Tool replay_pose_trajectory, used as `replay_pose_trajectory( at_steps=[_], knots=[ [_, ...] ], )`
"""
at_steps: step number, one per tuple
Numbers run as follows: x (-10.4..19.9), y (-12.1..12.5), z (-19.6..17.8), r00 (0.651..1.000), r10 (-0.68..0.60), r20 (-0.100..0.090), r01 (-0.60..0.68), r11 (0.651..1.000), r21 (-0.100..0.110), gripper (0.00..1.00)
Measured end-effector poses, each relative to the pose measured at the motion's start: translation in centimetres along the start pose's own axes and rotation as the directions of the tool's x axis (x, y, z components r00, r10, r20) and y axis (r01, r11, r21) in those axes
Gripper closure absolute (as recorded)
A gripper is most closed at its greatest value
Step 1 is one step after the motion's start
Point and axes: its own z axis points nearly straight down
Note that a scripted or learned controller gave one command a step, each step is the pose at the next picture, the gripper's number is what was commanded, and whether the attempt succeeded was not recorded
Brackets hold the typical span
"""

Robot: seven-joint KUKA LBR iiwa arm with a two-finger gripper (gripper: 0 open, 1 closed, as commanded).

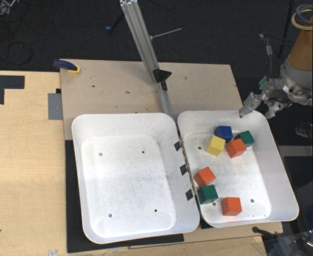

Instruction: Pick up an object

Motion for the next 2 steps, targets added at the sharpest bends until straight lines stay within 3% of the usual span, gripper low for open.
replay_pose_trajectory(
  at_steps=[2],
  knots=[
    [0.6, -0.8, 10.1, 1.0, 0.003, 0.002, -0.003, 1.0, -0.008, 0.0]
  ],
)
